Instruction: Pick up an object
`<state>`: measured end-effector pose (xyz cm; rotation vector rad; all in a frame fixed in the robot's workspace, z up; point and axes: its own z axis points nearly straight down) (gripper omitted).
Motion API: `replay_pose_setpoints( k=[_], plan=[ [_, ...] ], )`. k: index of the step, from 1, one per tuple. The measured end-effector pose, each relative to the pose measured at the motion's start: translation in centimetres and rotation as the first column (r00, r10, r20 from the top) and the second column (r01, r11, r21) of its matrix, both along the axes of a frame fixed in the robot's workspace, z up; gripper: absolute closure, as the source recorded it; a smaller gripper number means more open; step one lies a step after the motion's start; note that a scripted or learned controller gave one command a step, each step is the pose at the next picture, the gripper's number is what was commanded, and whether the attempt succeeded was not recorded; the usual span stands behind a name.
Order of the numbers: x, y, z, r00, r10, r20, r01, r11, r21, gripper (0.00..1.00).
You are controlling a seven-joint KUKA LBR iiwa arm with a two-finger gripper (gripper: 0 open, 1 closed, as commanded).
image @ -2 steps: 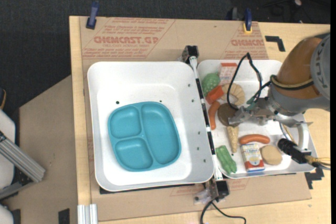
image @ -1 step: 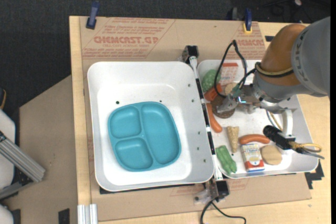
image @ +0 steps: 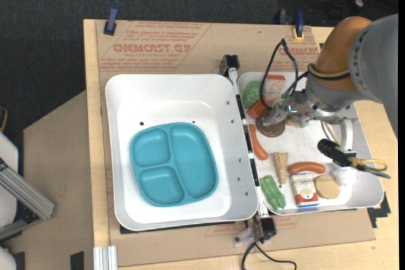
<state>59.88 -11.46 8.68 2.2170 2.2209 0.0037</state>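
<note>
While the grey arm's gripper [image: 276,118] dips over the round brown disc [image: 273,128] to grab it, finger state: cannot tell.

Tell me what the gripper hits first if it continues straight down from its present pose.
Probably the brown round object directly beneath the gripper in the right bin; depth is unclear, so contact can't be judged.

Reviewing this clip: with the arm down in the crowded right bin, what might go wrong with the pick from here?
1. The tool sits among tightly packed toy foods, so it may catch the orange sausage-shaped piece or nothing at all.
2. The round brown piece beneath it looks flat, so a grasp could slip.
</note>
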Motion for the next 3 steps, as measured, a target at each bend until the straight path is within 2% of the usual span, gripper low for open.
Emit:
replay_pose_setpoints(
  k=[1,2,3],
  plan=[
    [2.2,2.1,0.0,1.000,0.000,-0.001,0.000,1.000,-0.003,0.00],
    [2.3,2.1,1.2,1.000,-0.001,0.004,0.001,1.000,-0.002,1.00],
    [-3.3,0.5,6.7,1.000,-0.005,-0.005,0.005,1.000,0.001,1.00]
  ],
)
